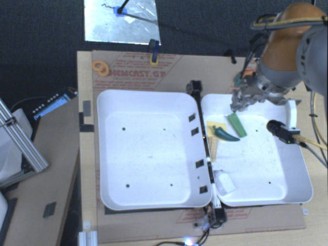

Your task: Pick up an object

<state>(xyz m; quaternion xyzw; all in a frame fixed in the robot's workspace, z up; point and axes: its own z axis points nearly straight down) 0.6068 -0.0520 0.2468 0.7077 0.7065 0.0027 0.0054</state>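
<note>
Lettering in red runs across the cardboard sheet (133, 68) under the bins, but we cannot read it with confidence; more red print at the sheet's near edge is too small to tell. Starting at nine o'clock, we see the left bin (148, 147), bare white with a few dark specks. The right bin (256, 152) holds the objects, bunched toward its ten o'clock corner: a yellow piece (213, 137) beside the dividing rim, a dark teal curved object (225, 134) lying over it with its long axis running roughly from nine to four o'clock, and a green flat block (237, 124) whose long axis runs from eleven to five o'clock. A white crumpled item (224, 182) sits near seven o'clock. The gripper (241, 102) hangs just above the green block's far end; we cannot tell how it is set.
</note>
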